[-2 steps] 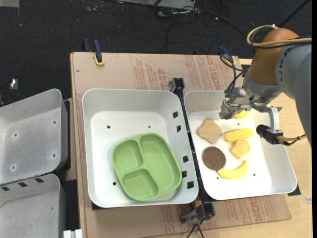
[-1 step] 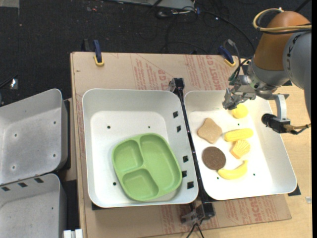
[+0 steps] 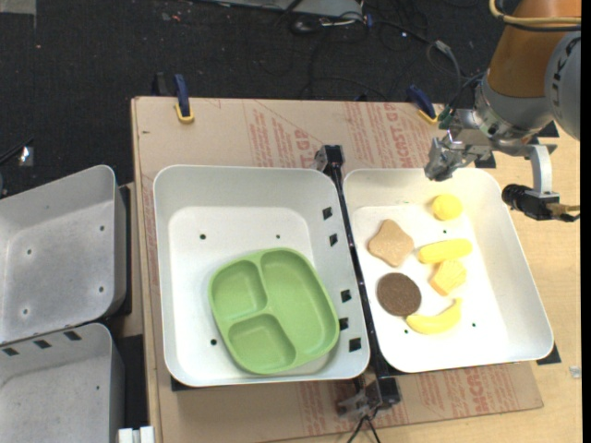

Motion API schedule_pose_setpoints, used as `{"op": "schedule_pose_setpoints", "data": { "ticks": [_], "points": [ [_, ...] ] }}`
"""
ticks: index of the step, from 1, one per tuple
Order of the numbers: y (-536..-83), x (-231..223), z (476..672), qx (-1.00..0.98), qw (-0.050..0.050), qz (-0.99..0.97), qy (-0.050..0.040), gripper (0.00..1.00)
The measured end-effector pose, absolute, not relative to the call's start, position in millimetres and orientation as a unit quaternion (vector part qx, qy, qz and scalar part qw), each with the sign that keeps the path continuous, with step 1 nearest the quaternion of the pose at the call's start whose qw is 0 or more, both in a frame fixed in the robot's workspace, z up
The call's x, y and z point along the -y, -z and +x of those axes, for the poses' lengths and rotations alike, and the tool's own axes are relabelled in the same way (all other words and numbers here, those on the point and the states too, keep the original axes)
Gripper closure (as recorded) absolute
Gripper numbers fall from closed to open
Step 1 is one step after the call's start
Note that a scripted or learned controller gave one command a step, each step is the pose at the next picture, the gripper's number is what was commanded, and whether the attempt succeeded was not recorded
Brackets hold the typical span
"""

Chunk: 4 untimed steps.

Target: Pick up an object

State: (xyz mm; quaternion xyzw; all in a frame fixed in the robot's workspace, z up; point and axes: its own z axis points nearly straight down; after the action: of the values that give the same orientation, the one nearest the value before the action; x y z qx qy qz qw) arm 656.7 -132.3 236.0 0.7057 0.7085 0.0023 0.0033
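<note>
Gripper (image 3: 443, 165) hovering over far rim of right bin (image 3: 526, 275), grip state impossible to tell, nearest object the yellow ball (image 3: 447, 207) just below and nearer the camera.

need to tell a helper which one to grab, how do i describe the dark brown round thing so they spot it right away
Look in the right-hand shallow white bin, where the toy food pieces lie. Near that bin's left wall, just below the tan toast-shaped piece, lies the flat dark brown round cookie-like disc. It is the sole dark item: its neighbours are yellow or tan.
</note>
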Motion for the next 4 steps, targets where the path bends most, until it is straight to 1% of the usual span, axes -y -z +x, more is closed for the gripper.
{"op": "schedule_pose_setpoints", "data": {
  "ticks": [1,2,3,4],
  "points": [
    [-258,132,657.7,-0.708,0.002,0.706,-0.0013,1.00],
    [-263,84,637.8,-0.709,-0.001,0.705,-0.0004,1.00],
    [-263,27,623.8,-0.710,-0.001,0.705,0.0000,1.00],
    [-242,-24,601.5,-0.710,-0.002,0.704,0.0008,1.00]
  ]
}}
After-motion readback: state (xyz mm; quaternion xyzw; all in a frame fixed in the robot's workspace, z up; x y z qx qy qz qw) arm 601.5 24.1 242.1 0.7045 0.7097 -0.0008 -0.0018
